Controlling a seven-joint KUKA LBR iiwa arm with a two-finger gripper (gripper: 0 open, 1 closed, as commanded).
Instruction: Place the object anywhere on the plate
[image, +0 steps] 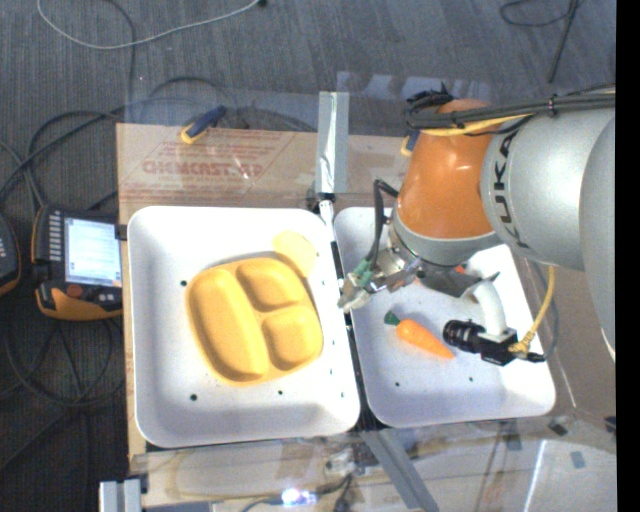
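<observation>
- The yellow divided plate (257, 318) is lying in the left bin (160, 400), with nothing resting on it.
- The end effector (358, 285) is hovering over the divider between the bins; whether it is released or clenched, I cannot tell.
- The toy carrot (420, 336) is lying in the right bin (440, 400), ungrasped, so pickup seems pending: descending onto it comes next.

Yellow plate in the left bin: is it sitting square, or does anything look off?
The yellow plate sits askew, turned at an angle to the left bin. The carrot lies in the right bin, not yet on the plate.
</observation>
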